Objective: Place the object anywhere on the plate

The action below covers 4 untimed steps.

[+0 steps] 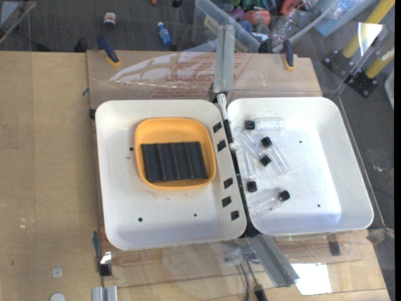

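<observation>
Five clear vials (264, 160) with black caps lie scattered in the right bin (326, 168), mostly slantwise, near its left edge. The orange plate (175, 123) sits in the left bin (119, 218), directly across the shared edge. Whether the gripper is released or clenched cannot be told.

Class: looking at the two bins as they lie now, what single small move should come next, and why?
Probably bring the arm over the right bin and lower onto one clear vial, since all the vials lie there and the yellow plate in the left bin carries only a black ridged block.
</observation>
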### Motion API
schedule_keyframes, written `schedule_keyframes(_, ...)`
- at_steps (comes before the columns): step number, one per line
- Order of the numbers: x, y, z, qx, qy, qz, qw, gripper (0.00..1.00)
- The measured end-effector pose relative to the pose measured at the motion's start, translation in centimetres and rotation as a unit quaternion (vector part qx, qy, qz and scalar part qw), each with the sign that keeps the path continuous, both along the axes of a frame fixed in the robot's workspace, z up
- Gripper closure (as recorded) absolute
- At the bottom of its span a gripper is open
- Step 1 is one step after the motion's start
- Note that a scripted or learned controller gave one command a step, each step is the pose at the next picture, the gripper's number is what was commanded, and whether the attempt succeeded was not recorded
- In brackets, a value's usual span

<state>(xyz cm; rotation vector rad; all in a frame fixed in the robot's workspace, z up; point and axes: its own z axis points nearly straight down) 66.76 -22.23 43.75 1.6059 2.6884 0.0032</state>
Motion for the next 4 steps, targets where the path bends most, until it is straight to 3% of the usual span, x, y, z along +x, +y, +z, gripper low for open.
schedule_keyframes(1,0.0,0.1,0.0,-0.0007,0.001,0.13,0.9916,1.0)
schedule_keyframes(2,-0.4,0.1,0.1,-0.0016,0.002,0.292,0.9565,1.0)
schedule_keyframes(3,-1.2,0.0,0.1,-0.0026,0.002,0.439,0.8987,1.0)
schedule_keyframes(4,-0.5,0.1,0.1,-0.0053,0.0,0.551,0.8347,1.0)
